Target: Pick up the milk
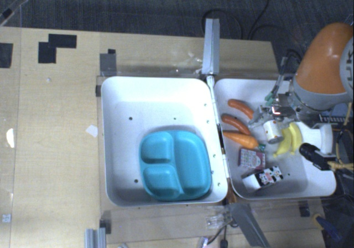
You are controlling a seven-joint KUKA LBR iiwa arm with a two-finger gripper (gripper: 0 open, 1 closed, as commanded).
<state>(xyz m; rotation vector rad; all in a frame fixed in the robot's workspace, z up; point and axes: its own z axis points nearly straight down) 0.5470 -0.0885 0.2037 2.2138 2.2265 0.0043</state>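
Observation:
The milk [265, 177] is a small black-and-white carton lying on its side near the front edge of the right bin [318, 183]. My gripper [272, 121] hangs over the middle of that bin, farther back than the milk and apart from it. It sits between the carrot [241, 139] and the banana [290, 139]. The grey arm with its orange band [326, 70] comes in from the right.
Two sausages [240, 107] [235, 124] lie at the back left of the right bin, and a small reddish packet [251, 157] lies just behind the milk. A blue divided plate [175, 165] lies in the left bin [124, 130]. A metal divider post [212, 47] stands between the bins.

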